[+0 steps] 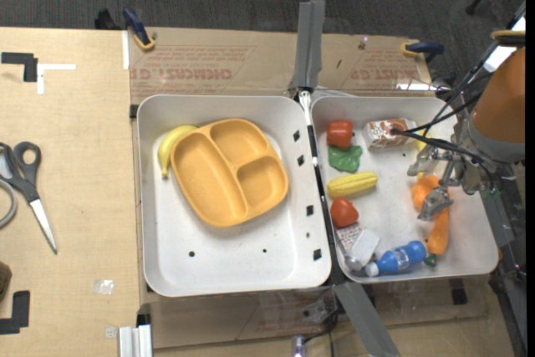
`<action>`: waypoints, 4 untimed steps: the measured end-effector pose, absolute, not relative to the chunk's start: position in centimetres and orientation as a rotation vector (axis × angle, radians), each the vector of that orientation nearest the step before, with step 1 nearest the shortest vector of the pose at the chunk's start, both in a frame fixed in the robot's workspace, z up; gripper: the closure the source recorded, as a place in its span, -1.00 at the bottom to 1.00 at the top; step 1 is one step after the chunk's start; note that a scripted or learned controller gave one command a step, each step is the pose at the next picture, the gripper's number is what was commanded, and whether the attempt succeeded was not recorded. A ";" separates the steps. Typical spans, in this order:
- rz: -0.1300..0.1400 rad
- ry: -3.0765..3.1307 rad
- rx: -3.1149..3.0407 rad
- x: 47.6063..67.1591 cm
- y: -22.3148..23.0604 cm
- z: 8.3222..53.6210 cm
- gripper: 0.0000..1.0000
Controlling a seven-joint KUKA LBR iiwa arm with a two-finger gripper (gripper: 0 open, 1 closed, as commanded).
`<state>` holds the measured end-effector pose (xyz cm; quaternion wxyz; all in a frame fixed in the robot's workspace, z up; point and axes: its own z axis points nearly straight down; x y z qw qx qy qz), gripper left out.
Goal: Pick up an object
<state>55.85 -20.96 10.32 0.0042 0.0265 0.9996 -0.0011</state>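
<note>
We find the gripper (436, 198) low at 3 o'clock in the right bin (393, 270), over an orange object (421, 193); whether it grips we cannot tell. Carrot (438, 235) at 5 o'clock of it. Corn (352, 184) mid-bin. Left bin (219, 273) holds a yellow tray (227, 171), banana (170, 148) at its 10 o'clock.

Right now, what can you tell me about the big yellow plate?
The plate is orange-yellow and looks like smooth plastic, with rounded corners and three sections, one long and two smaller. It lies flat, turned at an angle, in the left bin. A banana curves against its upper-left edge.
</note>
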 end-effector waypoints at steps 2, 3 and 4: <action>0.000 3.124 0.290 53.5 -20.8 10.1 1.00; 0.000 3.124 0.290 53.5 -20.8 10.1 -1.00; -0.001 3.121 0.285 53.6 -20.7 11.1 1.00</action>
